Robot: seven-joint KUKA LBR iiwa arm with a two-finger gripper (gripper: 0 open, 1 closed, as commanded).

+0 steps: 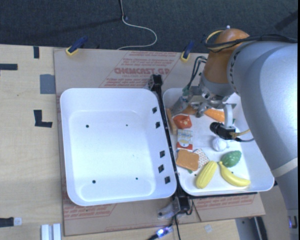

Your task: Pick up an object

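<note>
Camera view. Shows two white bins side by side on a cardboard sheet (135, 69): left bin (110, 149) at 9 o'clock, right bin (240, 188) at 3 o'clock, rims meeting along the middle.

Shows the arm (270, 84) reaching in from 3 o'clock, grey, with its orange band (221, 59) at 12 o'clock of the wrist. Places the gripper (194, 104) low over the 12 o'clock end of the right bin, near that bin's 9 o'clock wall. Does not reveal how wide the gripper stands; cannot tell from this angle.

Puts every object for the task in the right bin:
- Tomato (182, 121): red, just at 7 o'clock of the gripper.
- Carrot (215, 115): orange, at 3 o'clock of the tomato, partly hidden by the wrist.
- Packet (185, 138): pale with red print, at 6 o'clock of the tomato, touching it.
- Toast (187, 160): orange-brown slab, at 6 o'clock of the packet.
- Ball (219, 145): white, near the bin's middle.
- Green fruit (231, 158): at 5 o'clock of the ball, just beside it.
- Corn (206, 174): yellow, tilted, at the 6 o'clock end.
- Banana (234, 176): at 3 o'clock of the corn, close beside it.

Adds two blue clamps (76, 45) on the sheet's 12 o'clock edge.
</note>
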